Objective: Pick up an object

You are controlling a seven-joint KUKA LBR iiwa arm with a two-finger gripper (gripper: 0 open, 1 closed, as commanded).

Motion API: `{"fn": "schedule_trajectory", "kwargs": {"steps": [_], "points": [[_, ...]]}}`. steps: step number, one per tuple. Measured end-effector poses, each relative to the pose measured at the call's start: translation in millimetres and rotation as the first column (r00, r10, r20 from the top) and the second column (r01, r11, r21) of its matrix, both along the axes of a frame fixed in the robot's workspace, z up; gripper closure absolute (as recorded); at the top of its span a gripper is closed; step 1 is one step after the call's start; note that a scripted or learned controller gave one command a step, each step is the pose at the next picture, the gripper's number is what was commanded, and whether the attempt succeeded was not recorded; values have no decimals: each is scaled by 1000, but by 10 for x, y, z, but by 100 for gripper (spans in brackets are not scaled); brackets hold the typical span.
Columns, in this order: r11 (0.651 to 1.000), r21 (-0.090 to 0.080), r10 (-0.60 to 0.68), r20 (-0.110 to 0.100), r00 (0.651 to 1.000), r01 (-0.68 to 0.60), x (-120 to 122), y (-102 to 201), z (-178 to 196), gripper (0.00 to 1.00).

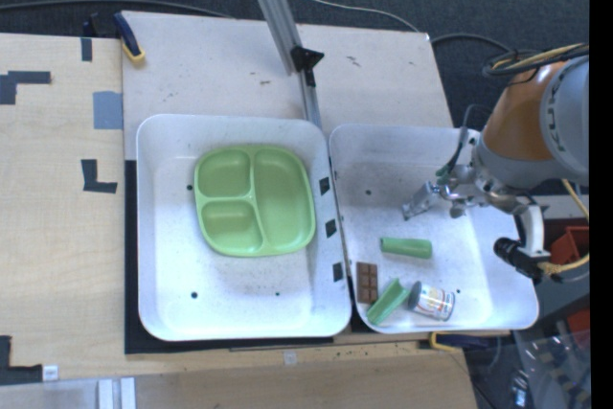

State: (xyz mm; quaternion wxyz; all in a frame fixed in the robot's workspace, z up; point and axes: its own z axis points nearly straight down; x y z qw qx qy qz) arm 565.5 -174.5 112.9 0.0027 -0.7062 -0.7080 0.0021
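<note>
The right bin (498, 302) contained four objects: one green cylinder (406, 247), one green wedge (385, 302), one brown ridged bar (368, 281), one small jar (432, 302). The tool (419, 204) held nothing; its opening could not be determined.

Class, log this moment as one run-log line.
gripper: over right bin, holding nothing | nearest: green block | tray: left bin

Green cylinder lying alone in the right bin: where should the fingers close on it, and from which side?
Grip the green cylinder at mid-length, fingers across its narrow width, descending from above. It lies flat, long axis roughly left-right, with bare bin floor on both long sides.
</note>
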Motion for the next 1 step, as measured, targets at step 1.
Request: {"fn": "schedule_trajectory", "kwargs": {"steps": [1], "points": [[1000,-1,1,4,1000,-1,10,0,134,100]]}}
